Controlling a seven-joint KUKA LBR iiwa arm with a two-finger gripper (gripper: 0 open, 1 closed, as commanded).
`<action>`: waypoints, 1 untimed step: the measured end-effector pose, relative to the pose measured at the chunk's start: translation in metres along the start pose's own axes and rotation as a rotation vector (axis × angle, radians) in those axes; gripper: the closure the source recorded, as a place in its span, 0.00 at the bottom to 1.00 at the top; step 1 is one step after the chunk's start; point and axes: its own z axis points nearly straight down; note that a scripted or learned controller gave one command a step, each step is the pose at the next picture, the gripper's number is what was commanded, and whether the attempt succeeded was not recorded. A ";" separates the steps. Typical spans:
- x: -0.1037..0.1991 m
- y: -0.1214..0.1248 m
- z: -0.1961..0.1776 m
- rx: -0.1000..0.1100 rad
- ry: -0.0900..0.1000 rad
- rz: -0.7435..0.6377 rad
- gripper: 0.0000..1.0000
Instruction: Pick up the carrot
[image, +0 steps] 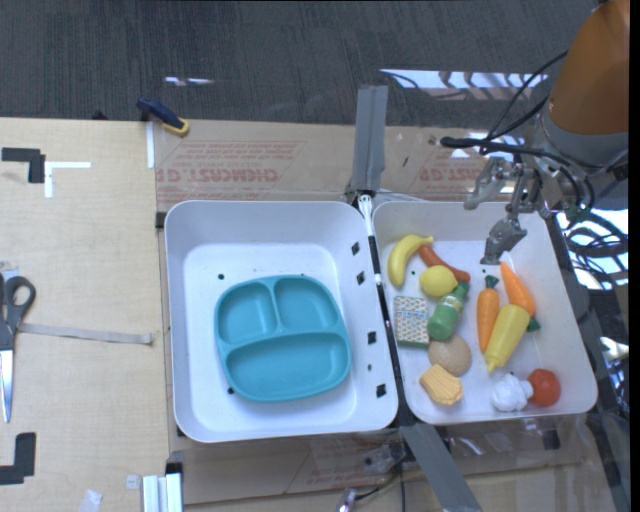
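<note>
Two orange carrots lie in the right bin (572, 330). One carrot (486, 318) with a green top points toward the front, beside a yellow bottle (506, 334). The other carrot (517, 286) lies slanted just right of it, partly under the bottle's top. A smaller red-orange vegetable (441, 263) rests behind the lemon (438, 281). My gripper (500, 240) hangs over the back right part of that bin, a little behind both carrots and apart from them. Nothing shows in its grasp.
The right bin also holds a banana (403, 257), a green bottle (446, 316), a checked block (411, 320), a potato (450, 355), a yellow piece (441, 385), a white piece (508, 393) and a tomato (545, 386). A blue divided plate (283, 337) sits in the left bin (190, 300). Scissors (10, 330) lie at far left.
</note>
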 end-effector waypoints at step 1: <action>0.022 -0.048 0.138 0.000 0.000 0.178 0.00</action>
